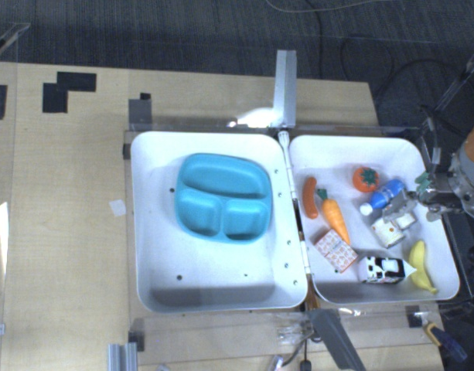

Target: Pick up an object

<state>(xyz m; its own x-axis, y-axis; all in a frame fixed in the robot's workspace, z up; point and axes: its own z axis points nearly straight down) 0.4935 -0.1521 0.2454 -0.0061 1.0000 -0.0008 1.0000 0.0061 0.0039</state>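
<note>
The wooden bench point(59, 230) carries two shallow white bins side by side. The left bin point(155, 230) holds one thing, a light blue divided plate point(222, 195) with three compartments, lying near the bin's middle and a little toward its far side.

The right bin point(329, 157) holds the small toys. The arm point(470, 161) reaches in over this bin's right rim, and the gripper point(419, 199) sits just inside that rim, beside the toys on the right. How its fingers stand cannot be told, nor whether anything is between them.

An orange carrot point(334, 216) with a green top lies slanted left of the bin's middle. Just to its left a red-orange sausage point(309, 197) lies along the bin's left wall. A yellow banana point(419, 266) rests in the near right corner. A red tomato point(365, 178) with a green stem sits toward the far side. A blue bottle point(386, 196) with a white cap lies just right of and below the tomato, near the gripper. A white carton point(393, 228) lies just below the bottle. A checked cracker-like square point(335, 251) lies below the carrot, and a black-and-white toy cow point(385, 269) stands near the front wall between the square and the banana.
</note>
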